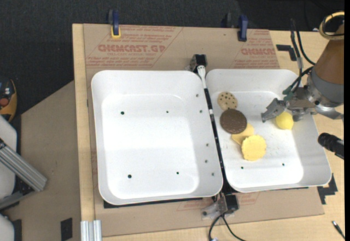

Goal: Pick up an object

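My gripper (280, 111) hangs over the right part of the right bin (314, 171). A small yellow ball (284, 121) lies just under it, partly covered by the gripper body. Left of the gripper, a speckled tan cookie (227, 100) lies near the bin's middle divider. A dark brown disc (233, 121) sits just below the cookie. A yellow round piece (254, 147) rests nearer the front, and a yellow wedge (241, 133) peeks out between it and the brown disc.
The left bin (109, 125) is plain white with a few small dark dots on its floor. Both bins stand on a cardboard sheet (136, 43) held by clamps at the back edge.
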